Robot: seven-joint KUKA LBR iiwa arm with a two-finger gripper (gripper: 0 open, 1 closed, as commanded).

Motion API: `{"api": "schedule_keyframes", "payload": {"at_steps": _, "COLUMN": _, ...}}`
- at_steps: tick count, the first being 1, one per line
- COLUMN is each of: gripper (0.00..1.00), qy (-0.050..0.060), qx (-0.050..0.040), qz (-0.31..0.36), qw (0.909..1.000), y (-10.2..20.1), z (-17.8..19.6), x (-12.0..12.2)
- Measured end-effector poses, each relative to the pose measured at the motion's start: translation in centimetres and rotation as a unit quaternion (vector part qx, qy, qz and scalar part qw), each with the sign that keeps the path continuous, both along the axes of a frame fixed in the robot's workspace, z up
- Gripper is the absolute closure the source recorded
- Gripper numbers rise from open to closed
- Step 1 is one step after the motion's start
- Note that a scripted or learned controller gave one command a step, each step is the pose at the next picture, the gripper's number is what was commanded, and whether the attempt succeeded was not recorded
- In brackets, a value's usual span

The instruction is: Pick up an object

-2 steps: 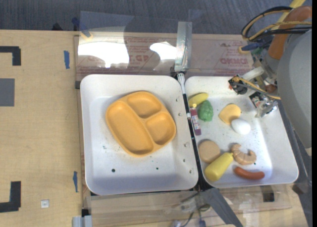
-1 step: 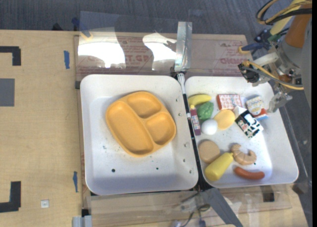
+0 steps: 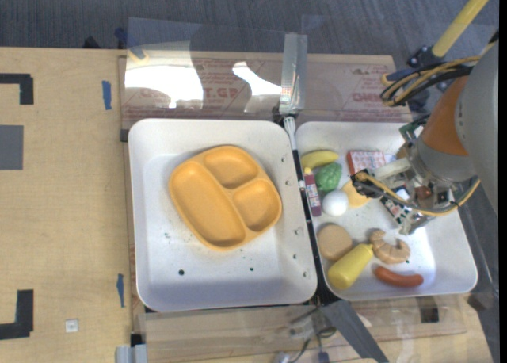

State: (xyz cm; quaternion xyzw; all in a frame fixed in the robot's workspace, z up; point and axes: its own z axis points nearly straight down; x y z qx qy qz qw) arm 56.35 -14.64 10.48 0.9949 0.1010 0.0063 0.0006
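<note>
My gripper (image 3: 385, 195) hangs over the middle of the right bin (image 3: 455, 262), below the orange band of the arm (image 3: 447, 128). Toy foods lie in the bin around it. A yellow banana (image 3: 319, 158), a green piece (image 3: 328, 175) and a white egg (image 3: 337, 204) sit to its left. A red and white box (image 3: 366, 161) lies just behind it. In front of it are a brown round piece (image 3: 334, 238), a yellow bottle shape (image 3: 349, 265), a tan mushroom-like piece (image 3: 390, 249) and a red sausage (image 3: 398, 277). I see nothing held by the gripper.
The left bin (image 3: 150, 274) holds an orange divided plate (image 3: 226, 195). A dark red bottle (image 3: 311, 191) lies along the wall between the bins. Yellow and black cables (image 3: 412, 76) run behind the arm at the upper right. Brown board (image 3: 55, 195) lies to the left.
</note>
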Motion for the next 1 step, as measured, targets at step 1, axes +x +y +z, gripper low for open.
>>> {"api": "schedule_keyframes", "payload": {"at_steps": 1, "gripper": 0.0, "qy": 0.004, "qx": 0.0022, "qz": 0.003, "qw": 1.0, "y": 8.14, "z": 8.99, "x": 2.73}}
